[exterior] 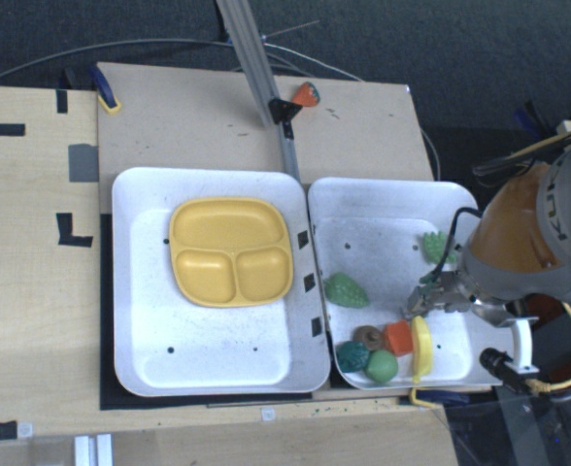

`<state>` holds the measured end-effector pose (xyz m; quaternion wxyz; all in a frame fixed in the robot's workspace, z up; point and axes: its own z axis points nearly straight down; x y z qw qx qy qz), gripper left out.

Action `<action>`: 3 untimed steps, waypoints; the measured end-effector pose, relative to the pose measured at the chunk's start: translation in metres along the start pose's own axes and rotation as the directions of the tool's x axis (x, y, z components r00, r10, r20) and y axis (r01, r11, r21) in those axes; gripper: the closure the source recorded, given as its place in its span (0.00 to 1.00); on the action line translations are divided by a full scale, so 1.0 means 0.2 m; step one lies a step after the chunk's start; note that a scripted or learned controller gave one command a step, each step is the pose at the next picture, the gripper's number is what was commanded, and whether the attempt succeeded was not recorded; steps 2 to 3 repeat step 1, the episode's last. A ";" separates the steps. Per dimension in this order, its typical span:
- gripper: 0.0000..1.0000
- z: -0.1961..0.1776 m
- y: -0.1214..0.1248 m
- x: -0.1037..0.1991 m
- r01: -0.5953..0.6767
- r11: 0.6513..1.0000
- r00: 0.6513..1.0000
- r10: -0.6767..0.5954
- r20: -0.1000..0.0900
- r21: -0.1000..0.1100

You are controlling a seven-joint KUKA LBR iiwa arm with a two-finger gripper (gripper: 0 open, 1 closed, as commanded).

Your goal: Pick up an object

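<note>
Jaws (423, 299) low in the right bin (383, 197), state can't tell, wrist blocks them. Nearest pick: banana (421, 346), just below jaws, long axis running away from them. Red block (398, 338), brown ring (368, 336) and green balls (365, 360) just beyond it. Leaf (346, 290) to the left.

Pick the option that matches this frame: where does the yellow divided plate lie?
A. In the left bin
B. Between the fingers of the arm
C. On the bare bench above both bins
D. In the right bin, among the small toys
A. The yellow divided plate lies flat on the floor of the left bin, while the small toys are clustered in the right bin.
</note>
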<state>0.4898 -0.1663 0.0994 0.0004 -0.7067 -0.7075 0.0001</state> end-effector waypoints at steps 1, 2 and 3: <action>1.00 -0.21 -0.01 0.00 0.000 1.000 1.000 0.000 0.001 -0.002; 1.00 -0.21 -0.01 0.00 0.000 1.000 1.000 0.000 0.001 -0.002; 1.00 -0.21 -0.01 0.00 0.000 1.000 1.000 0.000 0.001 -0.002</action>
